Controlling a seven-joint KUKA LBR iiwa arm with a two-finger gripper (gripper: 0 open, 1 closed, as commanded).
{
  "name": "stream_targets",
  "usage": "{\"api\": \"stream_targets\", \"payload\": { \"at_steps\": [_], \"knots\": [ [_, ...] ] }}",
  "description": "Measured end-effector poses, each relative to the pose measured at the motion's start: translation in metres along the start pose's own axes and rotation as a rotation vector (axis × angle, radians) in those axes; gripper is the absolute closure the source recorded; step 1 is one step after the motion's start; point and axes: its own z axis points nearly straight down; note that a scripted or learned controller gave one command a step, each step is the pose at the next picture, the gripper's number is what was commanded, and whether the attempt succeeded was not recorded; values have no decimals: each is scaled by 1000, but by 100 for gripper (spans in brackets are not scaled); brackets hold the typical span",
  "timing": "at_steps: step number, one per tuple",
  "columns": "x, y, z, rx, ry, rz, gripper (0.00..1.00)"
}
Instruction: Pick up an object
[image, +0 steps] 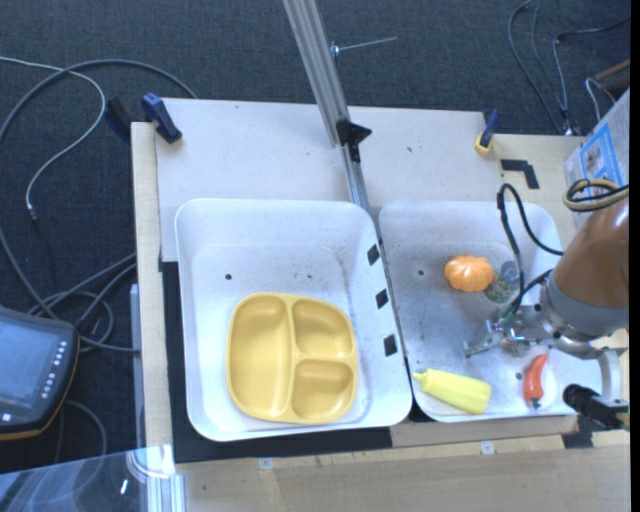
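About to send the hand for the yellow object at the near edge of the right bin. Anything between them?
Nothing visible blocks it. The hand sits in the right bin, and bare bin floor lies between it and the yellow object. The orange ball and the red-orange piece lie off that line.

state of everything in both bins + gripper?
yellow divided plate: flat in left bin, nothing on it
orange round object: loose in right bin
yellow bottle-like object: lying on its side, near edge
red-orange object: lying loose
gripper: low in right bin, holding nothing visible
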Motion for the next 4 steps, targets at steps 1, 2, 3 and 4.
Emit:
{"api": "stream_targets", "payload": {
  "at_steps": [1,2,3,4],
  "knots": [
    [0,1,-12,-5,-1,-1,100],
    [-6,7,-73,-13,-6,-2,100],
    [-12,14,-135,-14,-7,-2,100],
    [-7,21,-196,-14,-6,-3,100]
  ]
}}
